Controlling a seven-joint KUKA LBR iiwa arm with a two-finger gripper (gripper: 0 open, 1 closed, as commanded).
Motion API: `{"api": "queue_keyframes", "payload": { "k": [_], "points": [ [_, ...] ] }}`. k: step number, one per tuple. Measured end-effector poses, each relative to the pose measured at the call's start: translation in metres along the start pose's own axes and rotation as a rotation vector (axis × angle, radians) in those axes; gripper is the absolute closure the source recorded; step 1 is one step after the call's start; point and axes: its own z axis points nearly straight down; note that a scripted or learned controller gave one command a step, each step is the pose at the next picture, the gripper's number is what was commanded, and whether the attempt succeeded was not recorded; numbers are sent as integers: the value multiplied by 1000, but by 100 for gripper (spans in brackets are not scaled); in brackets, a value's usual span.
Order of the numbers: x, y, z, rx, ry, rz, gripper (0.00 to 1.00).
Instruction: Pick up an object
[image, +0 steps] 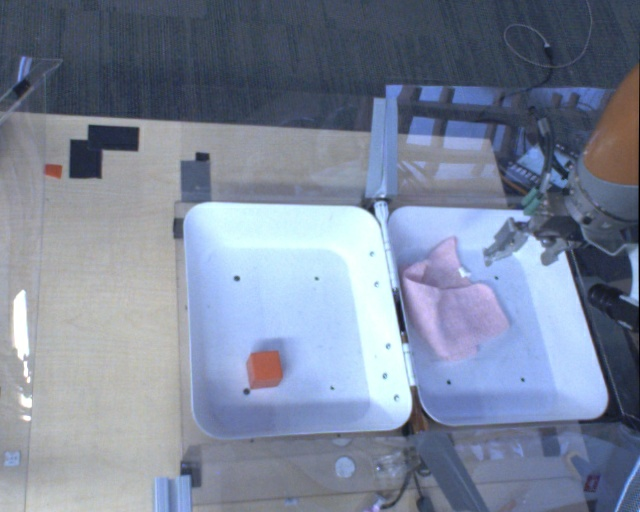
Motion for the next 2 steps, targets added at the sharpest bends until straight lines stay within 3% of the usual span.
{"api": "queue_keyframes", "payload": {
  "k": [1, 2],
  "points": [
    [-1, 27, 104, 0, 0, -16, 0],
    [16, 48, 176, -13, -1, -15, 0]
  ]
}}
